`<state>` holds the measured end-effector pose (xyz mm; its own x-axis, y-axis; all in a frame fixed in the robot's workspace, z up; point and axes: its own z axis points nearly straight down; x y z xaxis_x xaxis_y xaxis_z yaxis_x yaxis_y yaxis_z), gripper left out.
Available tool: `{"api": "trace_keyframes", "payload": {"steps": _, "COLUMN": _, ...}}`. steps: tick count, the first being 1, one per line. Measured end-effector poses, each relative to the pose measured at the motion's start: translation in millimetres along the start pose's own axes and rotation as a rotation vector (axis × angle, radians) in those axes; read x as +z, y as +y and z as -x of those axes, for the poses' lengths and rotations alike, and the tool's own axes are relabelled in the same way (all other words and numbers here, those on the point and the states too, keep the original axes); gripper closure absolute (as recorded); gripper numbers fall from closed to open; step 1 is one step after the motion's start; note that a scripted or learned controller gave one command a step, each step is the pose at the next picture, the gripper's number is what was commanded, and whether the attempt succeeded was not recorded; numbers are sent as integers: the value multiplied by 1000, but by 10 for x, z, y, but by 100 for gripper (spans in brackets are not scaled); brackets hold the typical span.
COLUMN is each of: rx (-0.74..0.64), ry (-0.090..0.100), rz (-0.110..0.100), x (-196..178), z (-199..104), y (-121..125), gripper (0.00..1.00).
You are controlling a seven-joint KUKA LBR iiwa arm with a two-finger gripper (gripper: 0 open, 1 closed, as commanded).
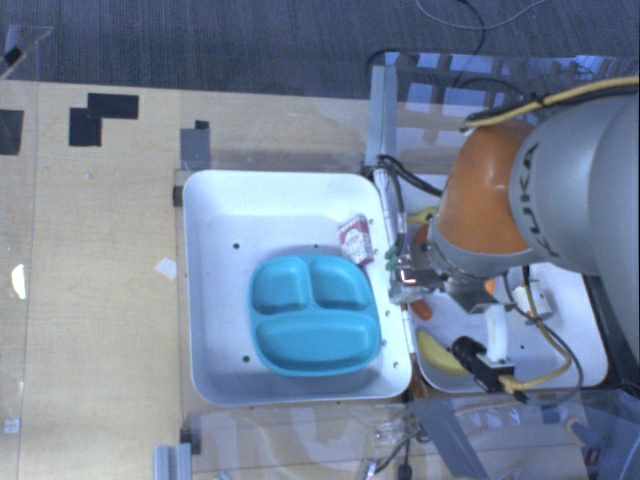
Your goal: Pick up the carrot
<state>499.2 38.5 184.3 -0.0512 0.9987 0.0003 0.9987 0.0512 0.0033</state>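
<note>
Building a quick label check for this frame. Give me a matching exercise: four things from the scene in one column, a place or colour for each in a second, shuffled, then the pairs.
Things:
1. divided plate
2. small red-and-white packet
3. yellow item
4. arm's wrist band

Descriptions:
A. orange, above the right bin
B. light blue, in the middle of the left bin
C. at the front of the right bin, near its left wall
D. in the left bin, near its right wall, behind the plate

Pairs: 1-B, 2-D, 3-C, 4-A
</note>
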Motion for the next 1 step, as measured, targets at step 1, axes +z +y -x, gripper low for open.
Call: {"api": "trace_keyframes", "payload": {"steps": 1, "rx": -248, "ry": -1, "rz": 3, "x": -7, "z": 287, "y": 759, "gripper": 100}}
